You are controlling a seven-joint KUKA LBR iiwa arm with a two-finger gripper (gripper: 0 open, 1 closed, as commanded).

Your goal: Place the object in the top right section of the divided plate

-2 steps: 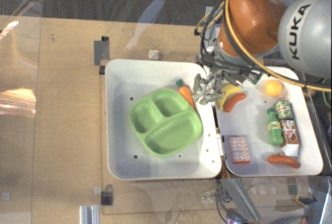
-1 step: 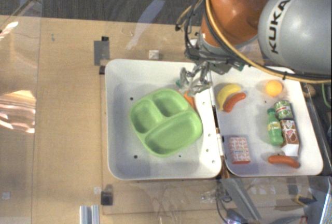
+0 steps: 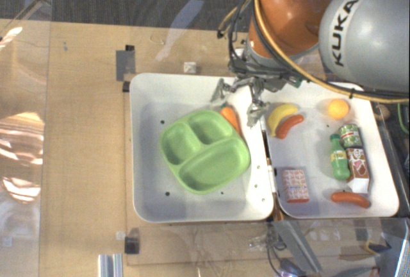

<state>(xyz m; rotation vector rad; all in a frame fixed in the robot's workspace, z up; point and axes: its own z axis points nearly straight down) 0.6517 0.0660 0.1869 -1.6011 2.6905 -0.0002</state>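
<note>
camera view: hand [image 3: 238, 102] spread, carrot [image 3: 230, 119] just below it beside green plate [image 3: 204, 151].

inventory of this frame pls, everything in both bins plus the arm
plate: 1, green, divided, left bin
carrot: 1, orange, at the plate's upper right edge, under the gripper
banana: 1, yellow, right bin, upper left
sausages: 2, red, one against the banana, one at lower right
orange: 1, orange, right bin, top
can: 1, green and red label, right bin
bottle: 1, green, below the can
box: 1, brown, beside the bottle
packet: 1, pink, right bin, lower left
bins: 2, white, side by side
gripper: 1, dark, over the left bin's upper right
arm: 1, grey with orange band
</note>
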